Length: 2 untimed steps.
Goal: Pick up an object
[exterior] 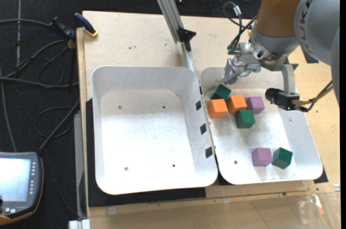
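- The gripper [232,75] hangs in the upper right part of the frame, over the far end of the right bin [303,136], just above a green cube [220,92].
- It carries nothing. I cannot tell from this slanted view how its tips stand.
- Below it is a tight cluster: two orange cubes [218,108] [237,103], a purple cube [255,104] and a second green cube [245,118]. They touch or almost touch, so I judge there is little room for a finger to pass between them.
- Lower right in the same bin, another purple cube [261,156] and a third green cube [282,157] lie side by side, well apart from the cluster.
- The left bin [108,114] fills the middle of the frame.
- The arm probably stands at this place because the nearest cube is on the outer edge of the cluster, with one side free toward the bin wall; this is my judgement only.
- The pick is not yet done.
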{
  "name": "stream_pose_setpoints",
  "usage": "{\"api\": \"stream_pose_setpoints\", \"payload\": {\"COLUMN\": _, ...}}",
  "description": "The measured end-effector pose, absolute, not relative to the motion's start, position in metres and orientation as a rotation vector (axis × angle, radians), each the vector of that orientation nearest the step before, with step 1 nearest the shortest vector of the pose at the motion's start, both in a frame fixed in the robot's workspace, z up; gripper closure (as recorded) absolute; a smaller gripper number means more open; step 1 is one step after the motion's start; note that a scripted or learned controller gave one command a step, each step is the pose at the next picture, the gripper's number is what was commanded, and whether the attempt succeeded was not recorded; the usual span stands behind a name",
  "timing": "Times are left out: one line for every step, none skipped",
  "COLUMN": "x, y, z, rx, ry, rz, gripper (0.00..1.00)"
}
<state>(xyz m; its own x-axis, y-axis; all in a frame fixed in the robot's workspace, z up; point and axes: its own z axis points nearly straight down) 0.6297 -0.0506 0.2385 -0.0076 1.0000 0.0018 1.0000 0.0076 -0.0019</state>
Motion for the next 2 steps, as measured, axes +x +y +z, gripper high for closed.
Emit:
{"api": "stream_pose_setpoints", "payload": {"x": 0.610, "y": 0.007, "z": 0.229, "rx": -2.209, "ry": -2.228, "rz": 0.001, "gripper": 1.00}}
{"api": "stream_pose_setpoints", "payload": {"x": 0.579, "y": 0.056, "z": 0.232, "rx": -2.210, "ry": -2.228, "rz": 0.001, "gripper": 1.00}}
